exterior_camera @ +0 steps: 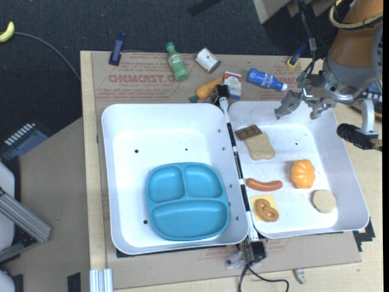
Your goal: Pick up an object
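Fingers point(302, 104) spread over right bin's point(340, 163) far edge — blue tray point(186, 201) in left bin point(121, 163).

Blue divided plate point(187, 201), left bin point(121, 139)

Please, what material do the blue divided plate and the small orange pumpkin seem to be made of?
Blue divided plate: probably moulded plastic, judging by its even colour, soft sheen and rounded compartment edges. Orange pumpkin: likely a plastic or rubber toy, with a smooth, slightly glossy, ribbed surface; the view cannot settle which.
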Tool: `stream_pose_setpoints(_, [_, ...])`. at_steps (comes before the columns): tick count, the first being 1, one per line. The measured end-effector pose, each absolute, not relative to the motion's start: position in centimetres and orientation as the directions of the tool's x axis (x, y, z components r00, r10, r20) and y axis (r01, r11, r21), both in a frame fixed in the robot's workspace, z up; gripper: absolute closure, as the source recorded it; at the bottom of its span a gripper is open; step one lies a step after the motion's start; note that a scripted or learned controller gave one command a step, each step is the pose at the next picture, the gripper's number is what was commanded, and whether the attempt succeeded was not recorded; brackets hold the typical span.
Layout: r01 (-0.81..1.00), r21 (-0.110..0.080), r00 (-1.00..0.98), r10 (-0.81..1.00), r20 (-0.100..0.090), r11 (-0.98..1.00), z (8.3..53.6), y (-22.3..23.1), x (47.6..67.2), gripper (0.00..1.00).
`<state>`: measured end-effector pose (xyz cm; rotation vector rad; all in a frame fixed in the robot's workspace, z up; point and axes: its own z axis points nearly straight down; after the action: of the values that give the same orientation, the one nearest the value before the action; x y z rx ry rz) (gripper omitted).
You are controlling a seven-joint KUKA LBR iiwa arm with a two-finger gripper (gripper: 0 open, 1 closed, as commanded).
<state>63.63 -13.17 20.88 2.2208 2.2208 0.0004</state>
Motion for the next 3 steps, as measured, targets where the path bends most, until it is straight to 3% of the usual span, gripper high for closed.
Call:
stream_pose_setpoints(1, [1.0,0.003,0.001,1.0,-0.002,-0.001,8.7,-16.3,60.2,0.0])
stream_pose_setpoints(3, [1.0,0.004,0.001,1.0,-0.001,-0.001,8.7,-17.8,50.1,0.0])
